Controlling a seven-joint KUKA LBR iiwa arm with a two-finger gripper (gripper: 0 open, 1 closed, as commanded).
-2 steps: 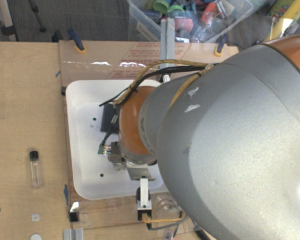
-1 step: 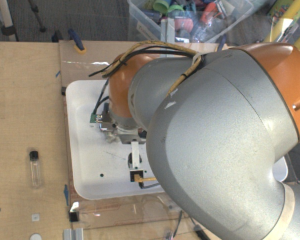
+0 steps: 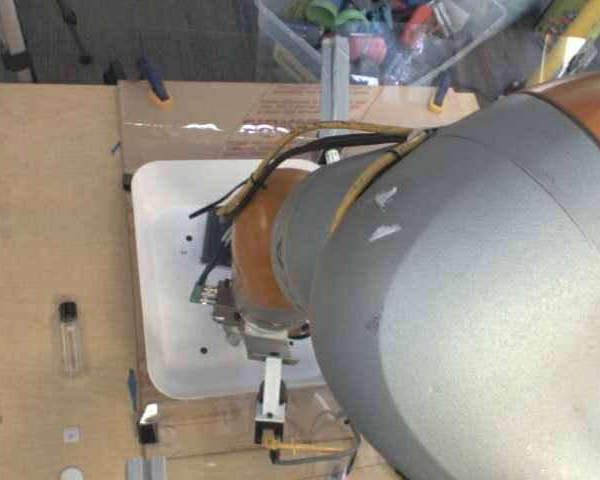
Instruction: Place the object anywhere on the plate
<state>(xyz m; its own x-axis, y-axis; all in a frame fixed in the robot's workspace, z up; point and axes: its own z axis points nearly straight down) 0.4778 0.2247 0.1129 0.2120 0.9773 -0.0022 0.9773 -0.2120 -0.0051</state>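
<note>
The grey arm with its orange band reaches over the white bin and covers most of it. My gripper hangs below the wrist, low over the middle of the bin, with the wrist hiding its tips. A small green and black piece shows at its left edge, and I cannot tell what it is. Only the bin's left strip is visible, bare white with two tiny dark specks. Whatever lies under the arm is hidden.
A clear vial with a black cap lies on the wooden bench left of the bin. A clear tub of coloured toys stands behind the bench. Blue clamps hold the board at the back edge.
</note>
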